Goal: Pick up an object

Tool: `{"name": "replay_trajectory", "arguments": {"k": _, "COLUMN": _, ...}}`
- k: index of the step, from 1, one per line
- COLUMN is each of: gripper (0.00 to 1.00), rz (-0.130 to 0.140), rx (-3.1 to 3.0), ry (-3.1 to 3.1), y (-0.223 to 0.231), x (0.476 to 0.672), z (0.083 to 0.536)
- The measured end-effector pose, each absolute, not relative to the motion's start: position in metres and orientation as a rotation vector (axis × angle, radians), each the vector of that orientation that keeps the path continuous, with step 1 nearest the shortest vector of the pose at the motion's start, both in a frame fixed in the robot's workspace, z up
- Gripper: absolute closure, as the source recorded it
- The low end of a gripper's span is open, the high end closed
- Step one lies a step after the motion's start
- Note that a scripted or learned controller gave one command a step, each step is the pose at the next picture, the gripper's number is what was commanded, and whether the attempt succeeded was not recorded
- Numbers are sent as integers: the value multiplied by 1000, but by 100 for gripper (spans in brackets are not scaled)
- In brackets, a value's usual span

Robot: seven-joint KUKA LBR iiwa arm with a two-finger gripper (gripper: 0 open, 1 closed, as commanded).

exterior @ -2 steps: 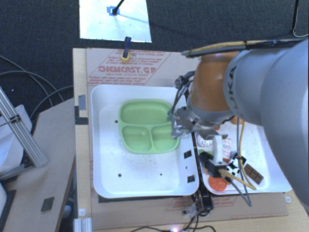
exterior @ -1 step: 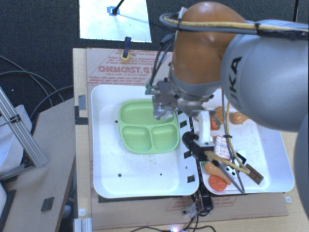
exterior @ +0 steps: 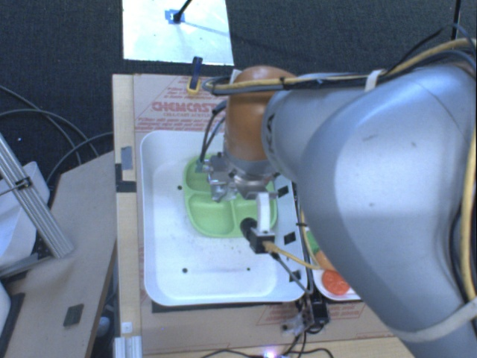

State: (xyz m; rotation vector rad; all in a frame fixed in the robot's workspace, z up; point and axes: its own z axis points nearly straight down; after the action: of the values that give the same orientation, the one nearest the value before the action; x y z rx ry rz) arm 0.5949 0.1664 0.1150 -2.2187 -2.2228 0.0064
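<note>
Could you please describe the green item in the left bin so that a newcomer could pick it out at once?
Find the left white bin. In its upper middle, partly under the arm's end effector, lies a light green divided tray. It is the sole green item there, with raised ridges splitting it into compartments.

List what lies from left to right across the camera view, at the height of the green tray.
Metal rail → tan bench edge → white bin rim → green tray → grey arm.

Cardboard sheet (exterior: 160, 107): red print "CHEMCAST", partly hidden.
</note>
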Motion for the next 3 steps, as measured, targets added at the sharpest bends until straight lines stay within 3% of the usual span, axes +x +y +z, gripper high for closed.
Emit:
{"name": "replay_trajectory", "arguments": {"k": 1, "gripper": 100, "rz": -6, "rx": -2221, "ry": -2221, "y": 152, "x": 515, "z": 216}}
{"name": "replay_trajectory", "arguments": {"k": 2, "gripper": 100, "rz": -3, "rx": -2228, "ry": -2218, "y": 85, "x": 494, "z": 252}}
{"name": "replay_trajectory", "arguments": {"k": 3, "gripper": 100, "rz": -27, "rx": -2228, "ry": -2237, "y": 82, "x": 589, "z": 390}}
